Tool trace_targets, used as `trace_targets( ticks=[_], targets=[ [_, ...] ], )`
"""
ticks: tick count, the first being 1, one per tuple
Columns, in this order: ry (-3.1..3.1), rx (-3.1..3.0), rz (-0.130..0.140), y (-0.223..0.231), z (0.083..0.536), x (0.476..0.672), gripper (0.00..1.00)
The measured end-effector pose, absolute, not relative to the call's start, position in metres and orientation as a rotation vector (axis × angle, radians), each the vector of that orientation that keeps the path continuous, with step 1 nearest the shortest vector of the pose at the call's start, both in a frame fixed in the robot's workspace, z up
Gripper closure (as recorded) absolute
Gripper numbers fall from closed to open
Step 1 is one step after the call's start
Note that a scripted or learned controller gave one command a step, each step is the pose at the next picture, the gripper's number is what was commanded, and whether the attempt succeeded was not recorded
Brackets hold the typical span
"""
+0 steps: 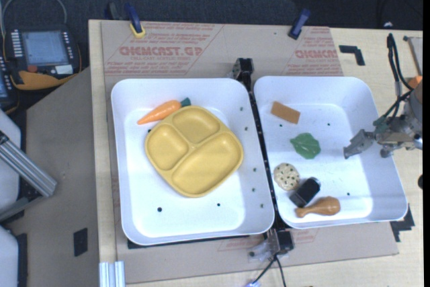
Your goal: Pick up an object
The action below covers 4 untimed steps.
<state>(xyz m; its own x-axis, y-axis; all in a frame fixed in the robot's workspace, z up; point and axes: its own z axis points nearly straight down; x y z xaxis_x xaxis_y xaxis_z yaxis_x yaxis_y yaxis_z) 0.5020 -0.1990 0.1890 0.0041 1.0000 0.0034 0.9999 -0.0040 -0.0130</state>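
The right bin (349, 94) holds a brown flat slab (285, 112), a green leaf-shaped piece (306, 145), a speckled cookie (286, 175), a black block (305, 191) and a tan drumstick (320, 208). My gripper (368, 148) hangs over that bin's right side, reaching in from the right edge. It is open, with nothing between its fingers. It stands well to the right of the green piece and touches none of the objects.
The left bin (134, 198) holds a yellow divided plate (194, 150) and an orange carrot (158, 112) at the plate's upper left. A black divider clamp (243, 68) sits between the bins. A teach pendant (41, 54) lies off the bench at far left.
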Motion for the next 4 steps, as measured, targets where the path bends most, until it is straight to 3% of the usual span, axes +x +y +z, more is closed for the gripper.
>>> trace_targets(
  ticks=[1, 3, 4],
  targets=[
    [-2.221, -2.221, 0.001, -0.199, 0.195, 0.505, 0.0],
    [-2.218, -2.22, 0.001, -0.198, 0.082, 0.506, 0.0],
    [-2.223, -2.224, 0.0, -0.199, 0.095, 0.507, 1.0]
  ],
)
